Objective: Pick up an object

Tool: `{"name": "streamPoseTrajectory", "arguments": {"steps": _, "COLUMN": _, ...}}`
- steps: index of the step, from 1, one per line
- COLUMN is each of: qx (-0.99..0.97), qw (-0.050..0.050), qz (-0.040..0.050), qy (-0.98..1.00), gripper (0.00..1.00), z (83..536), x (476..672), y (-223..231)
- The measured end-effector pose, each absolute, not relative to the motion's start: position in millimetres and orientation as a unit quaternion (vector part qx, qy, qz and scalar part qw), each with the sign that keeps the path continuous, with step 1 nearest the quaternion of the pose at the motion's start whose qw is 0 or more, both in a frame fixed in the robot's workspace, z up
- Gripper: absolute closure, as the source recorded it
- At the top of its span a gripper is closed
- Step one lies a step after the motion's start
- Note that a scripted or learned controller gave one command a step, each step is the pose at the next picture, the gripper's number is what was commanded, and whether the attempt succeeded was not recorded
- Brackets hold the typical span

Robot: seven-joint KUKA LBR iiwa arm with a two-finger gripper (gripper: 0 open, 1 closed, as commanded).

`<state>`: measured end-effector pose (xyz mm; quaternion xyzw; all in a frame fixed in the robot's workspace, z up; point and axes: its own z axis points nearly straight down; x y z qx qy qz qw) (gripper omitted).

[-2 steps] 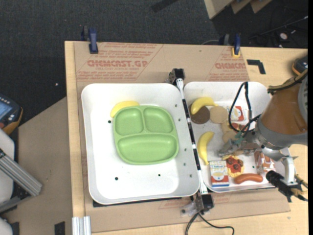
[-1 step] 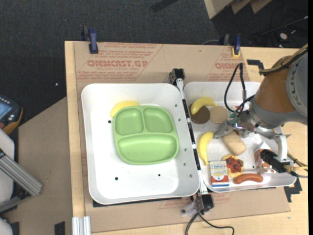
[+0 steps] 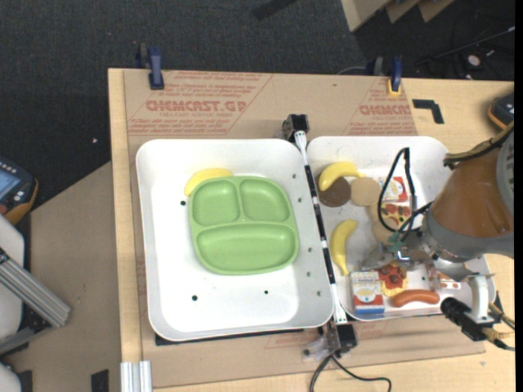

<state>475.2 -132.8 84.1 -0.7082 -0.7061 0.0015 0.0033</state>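
Lower right of frame: small white-and-blue carton point(image 3: 367, 291) beside red sausage-shaped toy point(image 3: 415, 298), right bin. Grey arm's pincer point(image 3: 398, 250) hangs just above; closure cannot be told. Advice: descend squarely over one item, avoiding neighbours.

Dark carpeted floor point(image 3: 73, 23) surrounds the brown bench top point(image 3: 245, 104) — blue clamps point(image 3: 152, 64) grip its far edge.

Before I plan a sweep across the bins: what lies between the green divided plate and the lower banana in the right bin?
In the camera view, only bare white floor of the left bin and the bins' adjoining rims separate the green plate from the lower banana.
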Motion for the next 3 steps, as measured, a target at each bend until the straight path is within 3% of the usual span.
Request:
{"name": "streamPoseTrajectory", "arguments": {"steps": 1, "qx": -0.708, "qw": -0.002, "qz": -0.0006, "qy": -0.707, "gripper": 1.0, "z": 94.8, "x": 479.8, "y": -133.2}}
{"name": "streamPoseTrajectory", "arguments": {"steps": 2, "qx": -0.707, "qw": -0.006, "qz": -0.0018, "qy": -0.707, "gripper": 1.0, "z": 182.3, "x": 504.7, "y": -163.5}}
{"name": "streamPoseTrajectory", "arguments": {"steps": 3, "qx": -0.707, "qw": -0.001, "qz": 0.0, "qy": -0.707, "gripper": 0.0, "z": 176.8, "x": 502.4, "y": -161.5}}
